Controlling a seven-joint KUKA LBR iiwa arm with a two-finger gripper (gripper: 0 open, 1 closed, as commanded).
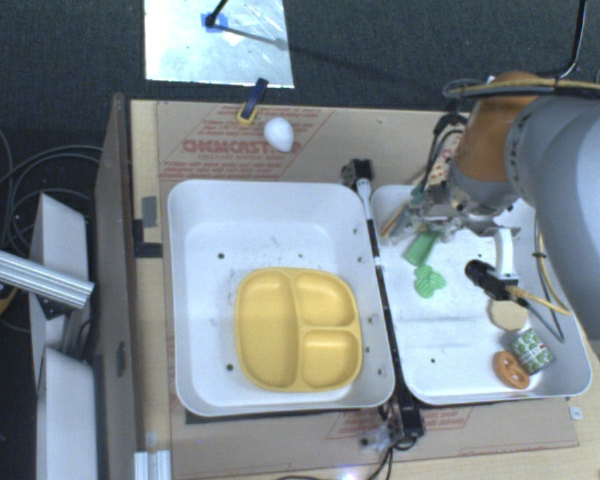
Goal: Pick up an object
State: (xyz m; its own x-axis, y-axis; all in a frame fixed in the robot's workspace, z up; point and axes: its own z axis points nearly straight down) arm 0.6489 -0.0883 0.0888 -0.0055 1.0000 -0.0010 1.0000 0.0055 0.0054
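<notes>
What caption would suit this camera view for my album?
Robot arm reaches over right bin of small objects; yellow divided plate lies in left bin.

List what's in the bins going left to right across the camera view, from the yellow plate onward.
Yellow divided plate in the left bin → green toy in the right bin → black-handled tool → orange ring-shaped item → green patterned can.

Glossy yellow plastic divided plate [298, 329] in a smooth white plastic bin [195, 268]; brown printed cardboard [220, 143] beneath; crinkled shiny foil sheet [217, 28] at upper left
</notes>
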